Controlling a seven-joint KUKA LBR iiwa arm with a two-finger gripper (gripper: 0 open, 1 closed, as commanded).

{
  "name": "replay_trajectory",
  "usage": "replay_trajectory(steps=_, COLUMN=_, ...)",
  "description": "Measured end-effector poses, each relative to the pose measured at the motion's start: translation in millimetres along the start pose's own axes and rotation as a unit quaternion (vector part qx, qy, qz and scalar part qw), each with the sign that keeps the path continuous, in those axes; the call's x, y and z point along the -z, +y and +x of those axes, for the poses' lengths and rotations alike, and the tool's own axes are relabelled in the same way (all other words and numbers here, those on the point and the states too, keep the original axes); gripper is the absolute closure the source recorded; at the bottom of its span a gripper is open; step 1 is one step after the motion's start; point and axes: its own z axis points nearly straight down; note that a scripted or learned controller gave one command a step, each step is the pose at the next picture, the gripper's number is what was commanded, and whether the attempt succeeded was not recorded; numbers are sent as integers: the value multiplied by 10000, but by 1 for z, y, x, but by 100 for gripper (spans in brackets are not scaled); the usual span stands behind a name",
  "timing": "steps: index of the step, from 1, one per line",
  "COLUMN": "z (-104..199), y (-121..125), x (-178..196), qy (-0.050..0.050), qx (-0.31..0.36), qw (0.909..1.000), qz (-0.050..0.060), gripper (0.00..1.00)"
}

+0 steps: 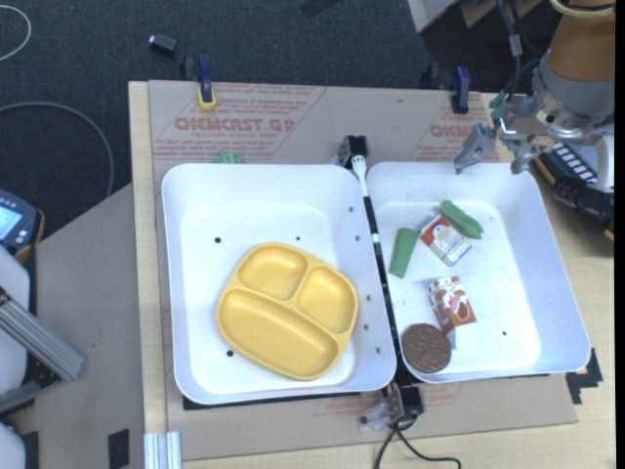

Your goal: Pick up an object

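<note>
The right bin holds a green stick, a darker green pod, a red and white packet, a red and brown packet and a round brown disc. A yellow divided tray lies in the left bin. My gripper hangs over the far rim of the right bin, up and right of the pod. Its two fingers are spread open with nothing between them.
A black strip runs along the seam between the bins. Two blue clamps stand on the far edge of the board. The arm's orange band is at the top right.
</note>
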Motion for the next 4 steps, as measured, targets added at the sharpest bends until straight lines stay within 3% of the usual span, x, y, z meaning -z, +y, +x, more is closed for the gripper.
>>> replay_trajectory(steps=1, z=22, y=-40, x=201, qy=-20, qx=14, qw=9999, qz=-115, gripper=0)
replay_trajectory(steps=2, z=22, y=-40, x=201, qy=-18, qx=9, qw=10000, qz=-41, gripper=100)
replay_trajectory(steps=3, z=41, y=-63, x=53, qy=17, qx=-4, qw=10000, qz=80, gripper=100)
replay_trajectory(steps=4, z=74, y=-125, x=225, qy=-1, qx=21, qw=9999, qz=-109, gripper=100)
